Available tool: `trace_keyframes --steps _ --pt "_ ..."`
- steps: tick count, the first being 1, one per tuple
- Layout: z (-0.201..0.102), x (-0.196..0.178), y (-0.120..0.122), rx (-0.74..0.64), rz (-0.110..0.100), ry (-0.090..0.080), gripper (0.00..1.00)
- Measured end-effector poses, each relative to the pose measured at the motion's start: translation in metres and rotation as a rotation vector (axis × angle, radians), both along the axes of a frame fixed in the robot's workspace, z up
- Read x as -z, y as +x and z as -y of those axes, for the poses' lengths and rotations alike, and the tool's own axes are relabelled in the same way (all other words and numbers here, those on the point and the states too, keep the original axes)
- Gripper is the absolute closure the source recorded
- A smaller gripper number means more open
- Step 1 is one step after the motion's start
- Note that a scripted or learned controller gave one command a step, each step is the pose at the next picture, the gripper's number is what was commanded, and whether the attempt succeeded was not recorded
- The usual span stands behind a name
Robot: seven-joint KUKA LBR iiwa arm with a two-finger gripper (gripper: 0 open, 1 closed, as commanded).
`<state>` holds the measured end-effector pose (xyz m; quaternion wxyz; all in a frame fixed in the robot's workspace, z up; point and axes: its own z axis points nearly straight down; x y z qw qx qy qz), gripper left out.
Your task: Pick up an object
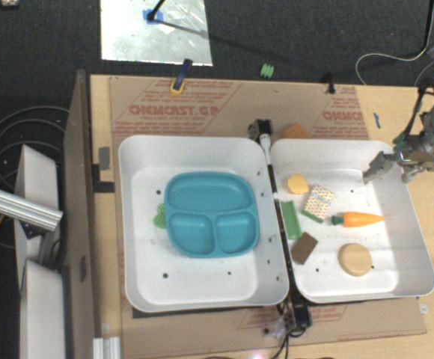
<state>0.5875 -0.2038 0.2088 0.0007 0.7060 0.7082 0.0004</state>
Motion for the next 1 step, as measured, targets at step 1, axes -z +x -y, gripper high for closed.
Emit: trace_keyframes --steps 1 --pt "-0.0619 0.1292 -0.0684 0.002 -0.004 0.003 0.00"
